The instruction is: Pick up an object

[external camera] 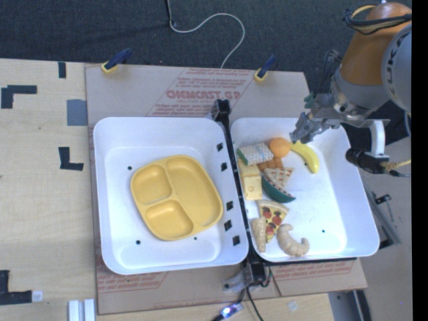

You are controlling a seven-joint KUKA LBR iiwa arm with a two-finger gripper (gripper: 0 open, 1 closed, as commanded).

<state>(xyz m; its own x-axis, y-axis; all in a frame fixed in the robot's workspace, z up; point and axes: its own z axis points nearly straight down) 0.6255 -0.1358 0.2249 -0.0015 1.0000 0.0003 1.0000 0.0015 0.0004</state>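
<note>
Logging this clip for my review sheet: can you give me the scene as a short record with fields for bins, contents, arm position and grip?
left bin: holds a yellow divided plate
right bin: holds toy food bunched along its left side
items seen: banana, orange, pizza slice, cheese block, croissant
arm: reaches in from the right, over the right bin's far corner
gripper: low, just beside the banana and orange
object held: none visible between the fingers
finger state: cannot tell
</note>
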